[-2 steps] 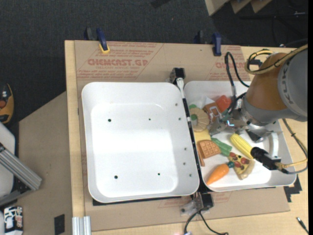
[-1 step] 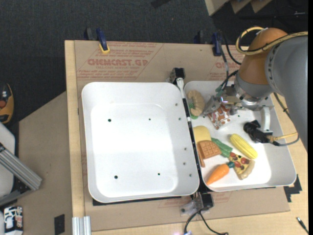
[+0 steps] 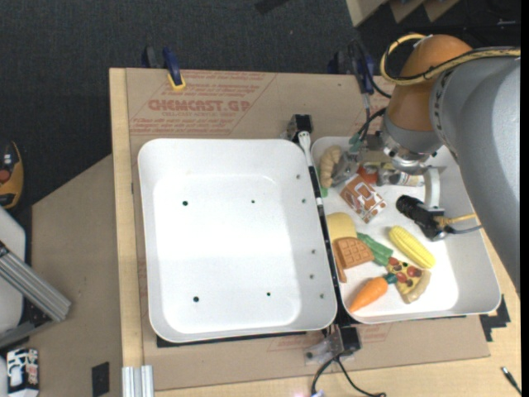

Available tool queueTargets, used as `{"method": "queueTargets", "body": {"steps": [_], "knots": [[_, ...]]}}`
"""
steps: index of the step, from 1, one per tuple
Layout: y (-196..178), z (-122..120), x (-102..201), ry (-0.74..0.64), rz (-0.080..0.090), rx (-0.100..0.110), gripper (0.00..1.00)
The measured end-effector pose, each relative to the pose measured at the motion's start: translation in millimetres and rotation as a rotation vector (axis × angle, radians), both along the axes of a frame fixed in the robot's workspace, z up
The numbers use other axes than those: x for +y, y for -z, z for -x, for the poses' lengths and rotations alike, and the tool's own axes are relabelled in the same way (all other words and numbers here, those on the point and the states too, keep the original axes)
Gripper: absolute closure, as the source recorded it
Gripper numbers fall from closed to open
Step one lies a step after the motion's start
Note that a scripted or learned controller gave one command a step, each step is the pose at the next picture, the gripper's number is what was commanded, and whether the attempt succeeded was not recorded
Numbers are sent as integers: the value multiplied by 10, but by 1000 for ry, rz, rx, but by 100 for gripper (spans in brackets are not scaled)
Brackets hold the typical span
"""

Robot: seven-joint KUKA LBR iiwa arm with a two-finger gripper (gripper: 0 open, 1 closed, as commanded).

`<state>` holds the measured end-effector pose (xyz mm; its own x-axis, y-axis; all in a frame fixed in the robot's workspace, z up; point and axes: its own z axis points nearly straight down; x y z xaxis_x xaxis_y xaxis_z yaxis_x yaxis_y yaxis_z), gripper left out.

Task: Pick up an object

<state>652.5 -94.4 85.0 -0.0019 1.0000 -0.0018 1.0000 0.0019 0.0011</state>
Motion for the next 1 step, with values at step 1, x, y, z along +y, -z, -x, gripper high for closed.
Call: {"method": "queueTargets", "body": {"steps": [1], "knots": [[-112, 2, -5, 0, 0, -1, 100]]}}
